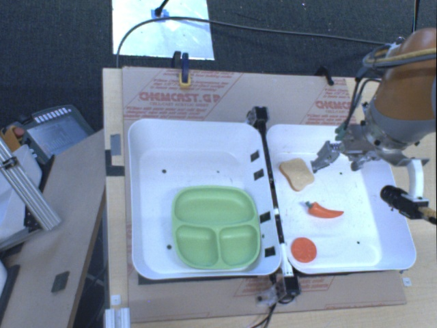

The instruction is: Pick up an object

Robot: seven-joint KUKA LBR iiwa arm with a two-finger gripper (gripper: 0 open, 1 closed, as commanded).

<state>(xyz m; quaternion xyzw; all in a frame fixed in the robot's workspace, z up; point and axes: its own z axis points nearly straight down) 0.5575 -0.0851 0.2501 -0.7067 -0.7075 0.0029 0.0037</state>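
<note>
From my remote seat, the grey arm with its orange band is cut off at the frame's right edge. It leans over the right white bin, its two-finger gripper hanging just right of the tan bread-slice toy. I cannot tell the gripper's state. An orange carrot toy and a round orange disc lie nearer. The left white bin holds a green divided plastic plate.

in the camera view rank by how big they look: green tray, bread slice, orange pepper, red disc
Largest to smallest:
1. Green tray, by far the biggest.
2. Bread slice.
3. Orange pepper and red disc: too alike to rank. The pepper looks longer but thinner, the disc rounder.
</note>
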